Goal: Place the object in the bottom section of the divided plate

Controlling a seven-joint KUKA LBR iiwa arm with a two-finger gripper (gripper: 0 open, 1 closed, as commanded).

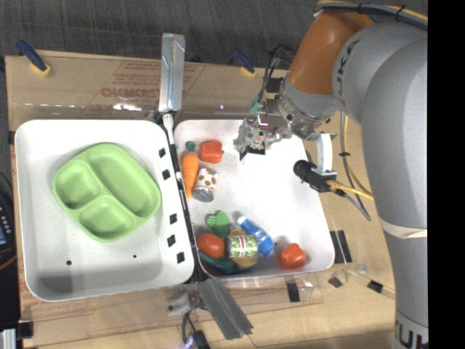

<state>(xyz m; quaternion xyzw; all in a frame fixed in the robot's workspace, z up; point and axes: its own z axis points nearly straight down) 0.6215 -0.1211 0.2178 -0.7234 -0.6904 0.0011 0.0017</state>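
I see the grey arm (385, 122) filling the right side of the frame, its orange band at the upper right, bending down and leftward so the wrist sits over the upper part of the right bin (309, 195). The claw (251, 142) hangs above the bin's bare white floor near its top edge, just right of the red pepper; whether it is apart or together I cannot tell from this angle, and nothing shows between its tips.

The left bin (43, 253) holds the green divided plate (107, 190), lying left of centre in the frame with all three sections bare.

In the right bin, along its left wall, I see a carrot (189, 171), a red pepper (211, 151) beside its top, and a small patterned can (205, 184) touching the carrot's right side. At the bottom edge lies a cluster: a tomato (211, 245), a labelled jar (243, 247), a blue bottle (258, 238) and a green piece (216, 220), all touching or overlapping. A second red pepper (292, 255) sits apart to the right.
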